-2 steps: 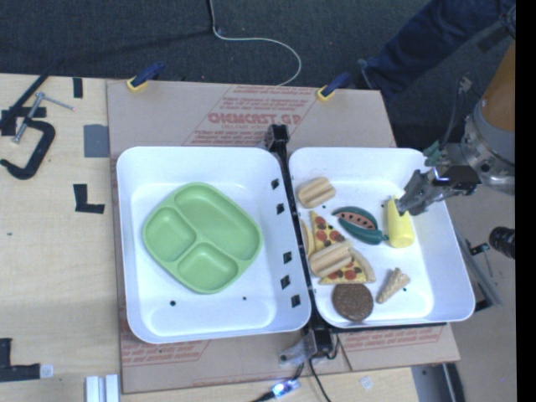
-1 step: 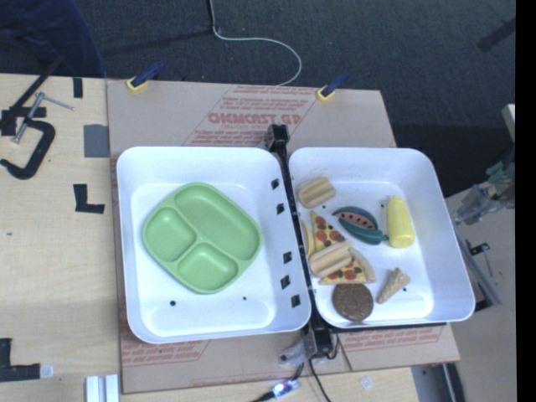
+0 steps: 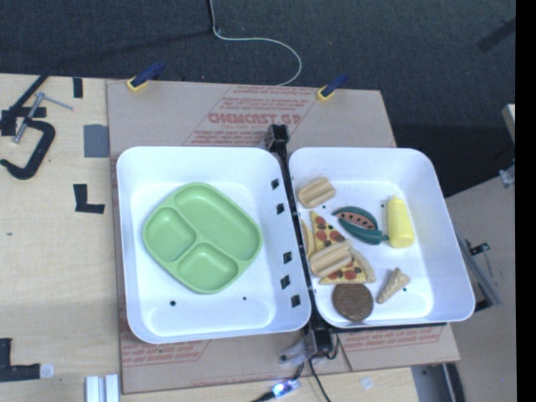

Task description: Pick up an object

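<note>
Wooden tabletop (image 3: 50, 224) under cardboard sheet, two shallow bins side by side. Left white bin (image 3: 134, 174) with green three-compartment plastic plate (image 3: 202, 237). Right white bin (image 3: 427, 182) with the pickable toy food: tan bun (image 3: 316, 192), watermelon slice (image 3: 358, 223), yellow plastic bottle (image 3: 399, 222), pizza slice (image 3: 331, 234), hot dog (image 3: 332, 260), brown round patty (image 3: 353, 301). Risk: pizza and hot dog touching, crowded against the dividing wall, so likely slip or double grab; yellow bottle easier, more apart. Arm pose, hand opening and any hold: cannot tell

Green divided plate (image 3: 202, 237) in left bin (image 3: 134, 170), toy foods (image 3: 345, 241) in right bin (image 3: 435, 191)
</note>
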Robot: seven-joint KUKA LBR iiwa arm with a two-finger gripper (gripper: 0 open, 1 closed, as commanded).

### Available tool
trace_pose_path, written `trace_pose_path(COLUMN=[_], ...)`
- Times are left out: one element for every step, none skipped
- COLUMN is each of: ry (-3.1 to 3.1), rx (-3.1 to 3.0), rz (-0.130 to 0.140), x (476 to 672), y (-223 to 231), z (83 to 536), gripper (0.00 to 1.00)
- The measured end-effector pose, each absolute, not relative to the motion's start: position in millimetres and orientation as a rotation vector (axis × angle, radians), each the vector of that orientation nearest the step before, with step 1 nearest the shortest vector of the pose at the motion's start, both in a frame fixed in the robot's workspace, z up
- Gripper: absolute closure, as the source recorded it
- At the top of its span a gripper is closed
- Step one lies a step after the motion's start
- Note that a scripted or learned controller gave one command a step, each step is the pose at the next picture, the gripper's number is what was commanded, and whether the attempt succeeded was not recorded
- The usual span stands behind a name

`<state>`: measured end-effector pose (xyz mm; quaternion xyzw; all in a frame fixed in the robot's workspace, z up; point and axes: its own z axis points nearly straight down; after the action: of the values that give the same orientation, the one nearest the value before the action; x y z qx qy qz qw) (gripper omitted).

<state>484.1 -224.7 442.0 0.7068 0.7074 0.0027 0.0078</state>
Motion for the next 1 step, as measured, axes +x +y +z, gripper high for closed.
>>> trace_pose_path(ry=[2.235], rx=[2.229], rz=[-0.012], x=[539.4], y=[-179.2], z=[156.2], gripper=[1.0])
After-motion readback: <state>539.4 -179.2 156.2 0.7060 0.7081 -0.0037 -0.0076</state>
